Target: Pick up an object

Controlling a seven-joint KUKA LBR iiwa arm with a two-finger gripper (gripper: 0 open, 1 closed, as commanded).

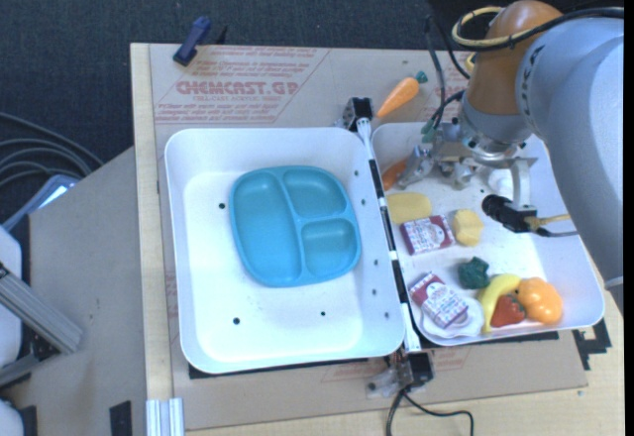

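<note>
Claw [428,159], grip state unclear, hangs at right bin's [584,310] far-left corner, above crowded toy food [436,231].

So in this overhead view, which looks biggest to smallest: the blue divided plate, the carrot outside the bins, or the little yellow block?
Largest to smallest:
1. blue divided plate, by far
2. carrot
3. yellow block
The last two look fairly close in size, and the carrot lies farther from the camera.

The arm [584,107] is cut off by the right edge and covers the far corner of the right bin [580,310]. The gripper [436,162] is small and blurred. An orange thing [394,172] under it is mostly hidden.
</note>
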